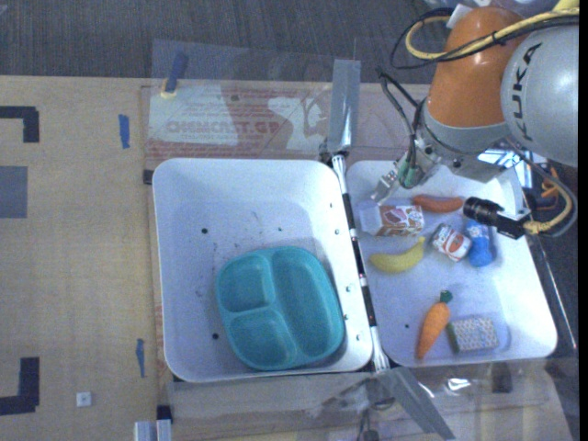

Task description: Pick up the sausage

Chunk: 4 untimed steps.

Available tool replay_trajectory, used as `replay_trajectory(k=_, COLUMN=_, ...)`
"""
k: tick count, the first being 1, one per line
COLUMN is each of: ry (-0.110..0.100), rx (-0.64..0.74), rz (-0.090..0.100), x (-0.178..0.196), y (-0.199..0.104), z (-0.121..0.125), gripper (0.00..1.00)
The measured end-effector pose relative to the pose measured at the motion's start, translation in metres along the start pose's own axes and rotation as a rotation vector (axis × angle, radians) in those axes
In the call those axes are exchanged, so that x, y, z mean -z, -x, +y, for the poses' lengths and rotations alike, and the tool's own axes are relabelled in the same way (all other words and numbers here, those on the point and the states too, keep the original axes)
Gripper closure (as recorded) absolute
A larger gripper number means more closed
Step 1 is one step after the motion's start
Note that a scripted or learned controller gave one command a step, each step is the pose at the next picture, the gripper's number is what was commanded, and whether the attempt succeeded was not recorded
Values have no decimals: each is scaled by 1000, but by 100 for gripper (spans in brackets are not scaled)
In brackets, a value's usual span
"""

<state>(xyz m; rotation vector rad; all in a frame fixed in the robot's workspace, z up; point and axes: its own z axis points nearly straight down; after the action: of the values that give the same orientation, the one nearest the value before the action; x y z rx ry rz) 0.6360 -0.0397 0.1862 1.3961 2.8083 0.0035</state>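
- The sausage [437, 204] lies in the right bin [542, 333], near its back wall.
- The gripper [393, 181] hangs just left of the sausage, not touching it.
- Its fingers look a little apart and hold nothing.
- A banana [397, 260] lies in front of the sausage.

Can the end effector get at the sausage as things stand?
Probably yes. The end effector hangs over the right bin, just left of the sausage. The sausage lies flat with nothing on top; the nearest thing is a small packet by its left end, which could crowd one finger.
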Motion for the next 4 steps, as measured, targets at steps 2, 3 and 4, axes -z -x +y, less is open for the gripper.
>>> replay_trajectory(k=2, ry=-2, rx=242, rz=2, x=9, y=23, z=-45, gripper=0)
replay_trajectory(k=3, ry=-1, rx=609, rz=3, x=0, y=6, z=-45, gripper=0)
replay_trajectory(k=4, ry=1, rx=718, rz=0, x=-71, y=42, z=-33, gripper=0)
